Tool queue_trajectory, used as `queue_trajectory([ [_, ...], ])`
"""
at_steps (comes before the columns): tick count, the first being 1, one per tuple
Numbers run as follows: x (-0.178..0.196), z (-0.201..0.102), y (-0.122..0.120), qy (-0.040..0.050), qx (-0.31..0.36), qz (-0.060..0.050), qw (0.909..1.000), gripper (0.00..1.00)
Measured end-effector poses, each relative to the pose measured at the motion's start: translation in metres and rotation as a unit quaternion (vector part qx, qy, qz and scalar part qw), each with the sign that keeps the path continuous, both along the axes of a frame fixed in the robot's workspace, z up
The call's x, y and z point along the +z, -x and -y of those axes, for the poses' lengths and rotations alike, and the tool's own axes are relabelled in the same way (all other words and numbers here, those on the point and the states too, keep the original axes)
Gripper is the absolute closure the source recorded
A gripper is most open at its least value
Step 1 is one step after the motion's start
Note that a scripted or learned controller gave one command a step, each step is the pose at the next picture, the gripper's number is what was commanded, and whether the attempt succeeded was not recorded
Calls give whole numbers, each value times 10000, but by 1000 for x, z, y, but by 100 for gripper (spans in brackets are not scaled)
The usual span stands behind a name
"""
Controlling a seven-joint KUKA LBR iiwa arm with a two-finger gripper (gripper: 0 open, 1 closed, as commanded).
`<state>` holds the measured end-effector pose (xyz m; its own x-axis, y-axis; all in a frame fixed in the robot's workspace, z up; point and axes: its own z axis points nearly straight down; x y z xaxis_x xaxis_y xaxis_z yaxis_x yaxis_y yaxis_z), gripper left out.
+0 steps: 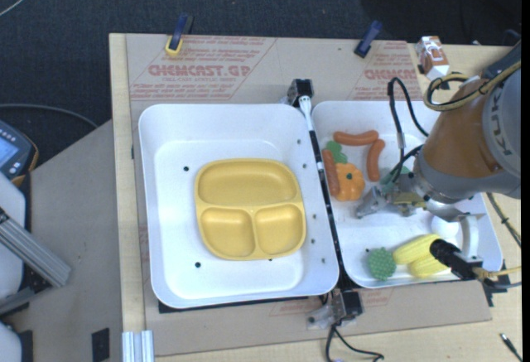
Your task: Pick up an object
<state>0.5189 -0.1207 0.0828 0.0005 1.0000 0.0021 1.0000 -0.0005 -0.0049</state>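
In the right bin (pixel 362 115) lie two toy sausages, one flat (pixel 355 137) and one upright-slanted (pixel 375 158), a carrot (pixel 331 166), an orange pepper-like toy (pixel 348 181), a green broccoli piece (pixel 382 263) and a yellow corn cob (pixel 420 256). My gripper (pixel 370 203) is low in the bin's middle, just right of and below the orange toy, its metal fingers pointing left. Nothing shows between them. The grey and orange arm covers the bin's right part.
The left bin (pixel 166 186) holds a yellow divided plate (pixel 248 207). A black divider with clamps runs between the bins (pixel 319 178). Cables (pixel 406 116) hang near the arm. Brown cardboard (pixel 199 66) lies behind the bins.
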Motion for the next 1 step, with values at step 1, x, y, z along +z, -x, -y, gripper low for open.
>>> queue_trajectory([
  [1, 12, 0, -1, 9, -7, 28, 10000, 100],
])
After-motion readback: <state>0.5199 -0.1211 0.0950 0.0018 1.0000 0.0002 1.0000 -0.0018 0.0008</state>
